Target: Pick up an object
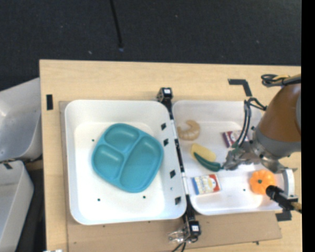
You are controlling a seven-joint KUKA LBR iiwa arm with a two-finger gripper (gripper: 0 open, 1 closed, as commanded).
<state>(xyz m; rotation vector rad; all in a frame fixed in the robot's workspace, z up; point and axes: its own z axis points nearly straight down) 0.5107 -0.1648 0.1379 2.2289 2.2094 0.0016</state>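
Bright, even overhead light, soft shadows, white bins [73, 140] slightly washed out, overall mild blur.

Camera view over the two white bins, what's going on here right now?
A grey and orange robot arm reaches in from the right over the right bin, with its hand low beside a yellow and green banana-like toy. Nothing is visibly held. Also in that bin lie a tan pastry-like piece, a small printed packet, another packet and an orange pumpkin-like toy. The left bin holds a blue divided plate.
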